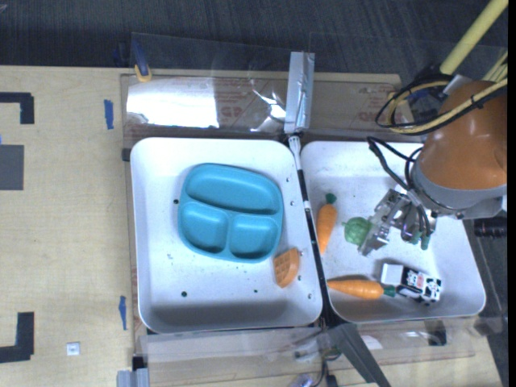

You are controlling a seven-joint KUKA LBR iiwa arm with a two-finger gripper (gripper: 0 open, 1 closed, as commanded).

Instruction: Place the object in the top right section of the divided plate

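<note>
We see the divided plate (230, 211) as smooth blue plastic with a soft sheen. Around it, the left bin (153, 289) is glossy white plastic, speckled with small dark marks. Right of the plate, two carrots (325, 226) (355, 288) look like matt orange plastic. The bench (60, 240) left of the plate reads as pale, matt wood. Above the plate stands a clear, reflective sheet (210, 95).

End effector (395, 230) low, wrist bent
</note>
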